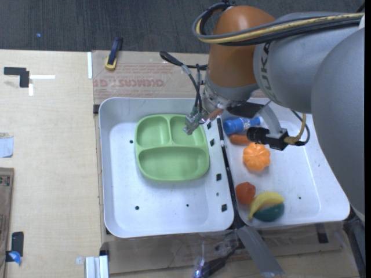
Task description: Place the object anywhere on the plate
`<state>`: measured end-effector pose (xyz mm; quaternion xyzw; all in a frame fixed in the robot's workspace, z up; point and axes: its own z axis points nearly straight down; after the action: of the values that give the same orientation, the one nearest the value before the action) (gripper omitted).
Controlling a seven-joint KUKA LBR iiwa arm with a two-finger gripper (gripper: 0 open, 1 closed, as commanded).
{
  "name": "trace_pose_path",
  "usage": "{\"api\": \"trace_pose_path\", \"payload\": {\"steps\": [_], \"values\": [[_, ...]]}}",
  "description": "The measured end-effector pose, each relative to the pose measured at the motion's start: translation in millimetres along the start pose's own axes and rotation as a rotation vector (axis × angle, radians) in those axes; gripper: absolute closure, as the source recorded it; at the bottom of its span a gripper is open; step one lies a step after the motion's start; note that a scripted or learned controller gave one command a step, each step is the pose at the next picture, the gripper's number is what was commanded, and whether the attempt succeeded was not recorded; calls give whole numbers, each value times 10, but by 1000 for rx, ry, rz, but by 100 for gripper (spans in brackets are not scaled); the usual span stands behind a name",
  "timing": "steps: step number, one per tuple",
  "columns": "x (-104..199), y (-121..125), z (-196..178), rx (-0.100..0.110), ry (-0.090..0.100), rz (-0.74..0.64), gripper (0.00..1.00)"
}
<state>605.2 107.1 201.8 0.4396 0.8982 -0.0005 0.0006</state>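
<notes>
Low in the right bin I see the tomato [246, 191] and orange [256, 157], unpicked. Farther up, my claw [193, 124] hovers over the green plate [171, 147]; I cannot tell its state. I'd return right and descend squarely.

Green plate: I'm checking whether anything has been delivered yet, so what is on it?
The green plate shows bare compartments. The pincer hangs over its upper right rim and covers that small spot.

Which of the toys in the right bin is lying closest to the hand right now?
The blue toy, at the bin's far left corner beside the divider. It lies just right of the hand; the orange pumpkin-like toy, the red one and the yellow-green one sit nearer the camera.
</notes>
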Motion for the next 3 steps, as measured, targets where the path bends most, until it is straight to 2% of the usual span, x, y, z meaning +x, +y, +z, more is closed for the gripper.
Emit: {"api": "trace_pose_path", "payload": {"steps": [1,2,3], "values": [[502,272,-79,0,0,-48,100],[433,72,906,-8,-1,-32,100],[244,-500,105,1,0,49,100]]}}
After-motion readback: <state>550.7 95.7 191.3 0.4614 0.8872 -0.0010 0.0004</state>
